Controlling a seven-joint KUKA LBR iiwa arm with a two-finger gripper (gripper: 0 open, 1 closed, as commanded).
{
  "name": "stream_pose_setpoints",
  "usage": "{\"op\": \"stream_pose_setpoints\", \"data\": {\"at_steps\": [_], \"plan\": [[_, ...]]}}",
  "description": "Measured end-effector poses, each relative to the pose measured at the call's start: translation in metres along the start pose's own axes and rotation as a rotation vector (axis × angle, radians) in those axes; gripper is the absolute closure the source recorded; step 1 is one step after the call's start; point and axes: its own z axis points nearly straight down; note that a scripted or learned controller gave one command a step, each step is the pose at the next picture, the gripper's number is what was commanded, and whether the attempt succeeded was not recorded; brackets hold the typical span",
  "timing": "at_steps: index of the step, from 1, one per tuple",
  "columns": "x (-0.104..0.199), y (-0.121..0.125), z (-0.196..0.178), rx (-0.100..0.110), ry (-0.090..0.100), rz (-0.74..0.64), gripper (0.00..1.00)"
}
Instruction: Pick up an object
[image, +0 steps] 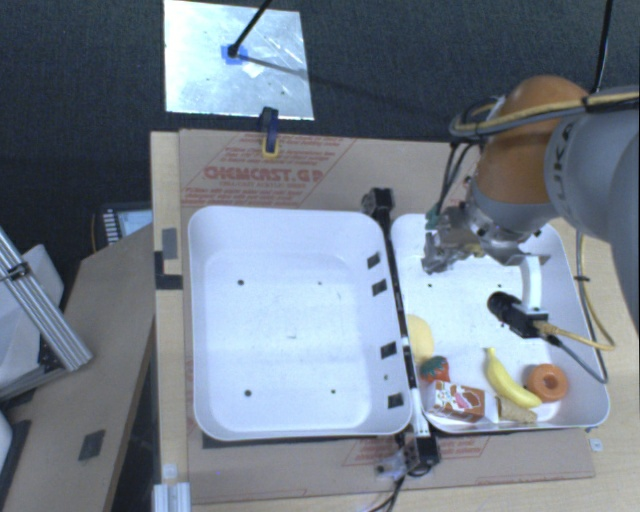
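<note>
The grey arm with its orange band reaches in from the right, its claw (440, 255) hanging above the shallow white right-hand bin's (575, 300) far-left part; whether it is spread or pressed together I cannot tell.

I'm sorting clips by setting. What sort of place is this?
Probably a robotics lab bench: a grey arm reaches over two white bins, and toy food such as a banana lies in the right one.

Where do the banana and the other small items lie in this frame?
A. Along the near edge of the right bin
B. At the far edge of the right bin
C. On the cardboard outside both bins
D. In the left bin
A: the banana and its neighbours sit along the near edge of the right bin.
</note>
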Motion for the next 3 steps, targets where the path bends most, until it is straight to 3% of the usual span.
{"op": "stream_pose_setpoints", "data": {"at_steps": [1, 2, 3], "plan": [[0.039, -0.056, -0.078, -0.002, 0.002, -0.004, 1.0], [0.074, -0.013, -0.069, 0.0, 0.0, -0.004, 1.0], [0.053, 0.024, 0.007, 0.006, -0.002, 0.005, 1.0]]}}
